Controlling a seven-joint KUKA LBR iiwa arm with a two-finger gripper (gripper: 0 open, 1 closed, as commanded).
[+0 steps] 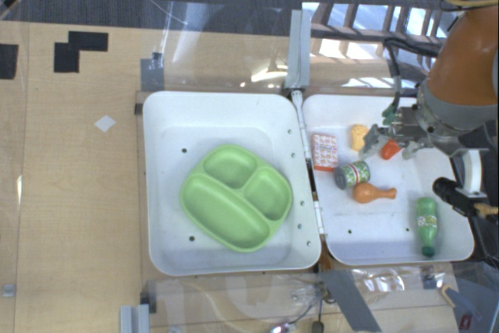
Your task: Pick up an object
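My gripper [391, 143] hangs low over the upper right part of the right bin [366, 234], and it is open. A small orange-red object [390, 150] lies between its two fingers, which stand apart from it on either side. Just left of the gripper lies a yellow toy [357, 136]. Further left is a red-and-white packet [324, 150]. Below them a green can [352, 174] lies on its side, touching an orange drumstick [373, 193]. A green bottle [426, 224] rests near the bin's right corner.
The left bin [168, 246] holds a green divided plate [237, 197]. A ridge [308, 183] separates the two bins. The grey and orange arm [466, 82] overhangs the right bin's upper right side. Clear panels stand behind the bins.
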